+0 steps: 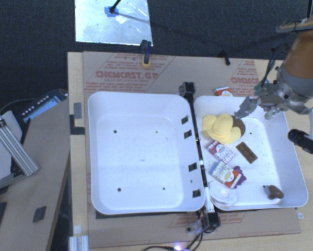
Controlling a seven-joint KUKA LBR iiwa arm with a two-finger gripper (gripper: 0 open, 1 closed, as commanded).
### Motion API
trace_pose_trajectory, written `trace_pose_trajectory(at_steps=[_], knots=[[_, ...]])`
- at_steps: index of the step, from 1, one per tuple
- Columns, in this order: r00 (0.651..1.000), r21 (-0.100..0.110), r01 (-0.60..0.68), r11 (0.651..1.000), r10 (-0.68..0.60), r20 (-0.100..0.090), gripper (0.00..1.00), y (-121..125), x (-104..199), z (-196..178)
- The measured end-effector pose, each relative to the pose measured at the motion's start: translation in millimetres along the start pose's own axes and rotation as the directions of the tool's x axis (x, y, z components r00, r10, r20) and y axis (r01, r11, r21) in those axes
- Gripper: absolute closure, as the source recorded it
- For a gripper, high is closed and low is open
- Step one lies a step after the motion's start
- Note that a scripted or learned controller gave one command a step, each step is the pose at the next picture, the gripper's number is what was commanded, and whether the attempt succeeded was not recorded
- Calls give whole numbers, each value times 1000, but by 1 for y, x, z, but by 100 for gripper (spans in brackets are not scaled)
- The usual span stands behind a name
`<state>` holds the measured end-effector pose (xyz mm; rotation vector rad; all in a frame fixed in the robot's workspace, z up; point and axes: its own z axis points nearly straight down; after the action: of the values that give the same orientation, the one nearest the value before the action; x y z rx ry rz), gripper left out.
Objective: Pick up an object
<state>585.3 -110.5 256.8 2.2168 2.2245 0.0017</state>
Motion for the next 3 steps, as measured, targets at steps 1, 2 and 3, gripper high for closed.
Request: trace_pose_trajectory(at_steps=[1,2,3], knots=[[1000,-3,3,1000,-3,0,100,1,0,-11],[1000,-15,8,1000,-8,-1,100,-18,56,-137],[1000,-6,9,1000,-9,-3,100,-46,130,-175]])
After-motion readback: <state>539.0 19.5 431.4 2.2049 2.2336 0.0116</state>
